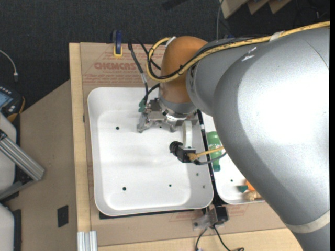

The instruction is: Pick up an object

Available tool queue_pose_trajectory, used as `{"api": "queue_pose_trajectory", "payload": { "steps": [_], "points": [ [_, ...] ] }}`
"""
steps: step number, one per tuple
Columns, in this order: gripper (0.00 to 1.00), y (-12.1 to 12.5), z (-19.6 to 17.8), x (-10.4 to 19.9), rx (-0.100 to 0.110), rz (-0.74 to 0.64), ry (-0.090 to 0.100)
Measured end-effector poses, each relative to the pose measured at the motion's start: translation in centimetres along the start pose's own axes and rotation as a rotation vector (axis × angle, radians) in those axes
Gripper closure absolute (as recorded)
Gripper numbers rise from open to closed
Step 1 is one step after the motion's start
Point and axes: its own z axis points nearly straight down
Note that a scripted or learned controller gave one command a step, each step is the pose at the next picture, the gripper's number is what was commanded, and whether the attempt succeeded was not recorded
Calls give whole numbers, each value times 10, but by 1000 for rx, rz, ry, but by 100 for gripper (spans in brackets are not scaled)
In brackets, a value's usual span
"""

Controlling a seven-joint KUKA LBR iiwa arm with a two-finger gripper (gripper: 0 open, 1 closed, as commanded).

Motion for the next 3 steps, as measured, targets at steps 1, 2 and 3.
{"api": "queue_pose_trajectory", "payload": {
  "steps": [1, 2, 3],
  "points": [
    [0, 22, -1, 70, -8, -1, 0],
    [0, 53, -92, 63, -12, 1, 0],
    [100, 51, -99, 64, -8, 0, -1]
  ]
}}
